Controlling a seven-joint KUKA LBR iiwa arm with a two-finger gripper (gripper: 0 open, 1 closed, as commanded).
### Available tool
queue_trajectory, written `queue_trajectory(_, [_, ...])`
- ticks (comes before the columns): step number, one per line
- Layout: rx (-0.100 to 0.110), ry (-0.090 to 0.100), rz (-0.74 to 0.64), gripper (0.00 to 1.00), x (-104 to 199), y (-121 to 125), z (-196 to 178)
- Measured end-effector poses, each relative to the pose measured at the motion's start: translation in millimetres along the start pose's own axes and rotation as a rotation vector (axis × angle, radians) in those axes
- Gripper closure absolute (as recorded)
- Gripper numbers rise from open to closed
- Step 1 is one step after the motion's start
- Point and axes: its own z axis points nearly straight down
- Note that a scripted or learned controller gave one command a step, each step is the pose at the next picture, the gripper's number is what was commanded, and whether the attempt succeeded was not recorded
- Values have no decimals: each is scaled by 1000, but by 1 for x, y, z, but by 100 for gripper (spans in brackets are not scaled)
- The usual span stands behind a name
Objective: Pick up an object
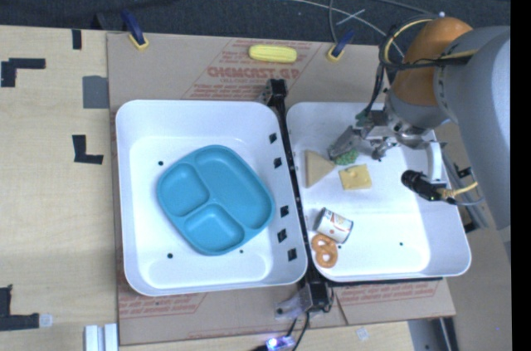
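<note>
Glazed brown donut ring (324,251) at near edge of right bin (415,254). Small printed can (335,223) touching it, just behind. Beyond can: pale wedge (316,168), yellow holed cheese block (356,177). Tool (358,143) low behind cheese; opening cannot be judged. Left bin (141,200): smooth blue divided plate (214,198).
</note>
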Motion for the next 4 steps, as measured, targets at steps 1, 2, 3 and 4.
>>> queue_trajectory(1, [-3,-2,-1,100,0,1,-13])
queue_trajectory(2, [-3,1,1,100,-2,6,-57])
queue_trajectory(3, [-4,1,0,100,8,12,-109])
queue_trajectory(4, [-2,2,1,100,8,13,-132])
